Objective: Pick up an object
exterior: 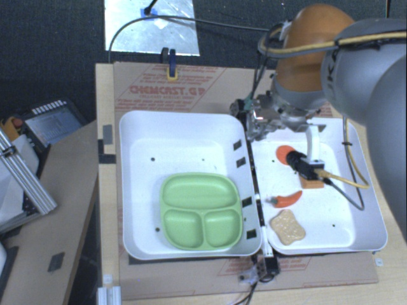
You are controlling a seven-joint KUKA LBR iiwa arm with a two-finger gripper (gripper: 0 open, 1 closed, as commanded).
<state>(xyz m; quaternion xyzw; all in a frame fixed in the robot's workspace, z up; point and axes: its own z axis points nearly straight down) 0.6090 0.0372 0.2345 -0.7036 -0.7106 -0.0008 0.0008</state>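
Note:
The right bin holds several small things. A red-orange round piece lies near its far left. A curved orange-red pepper-like piece sits toward the middle, with a beige biscuit-shaped piece in front of it. A small orange-brown block lies to the right of the pepper piece. My gripper hangs below the orange wrist band at the bin's far-left corner, close to the divider between the bins and behind the round piece. I see nothing held in it.
A green three-compartment plate lies in the near half of the left bin. The grey arm spans the upper right above the right bin's far side. Clutter stands off the bench at the left.

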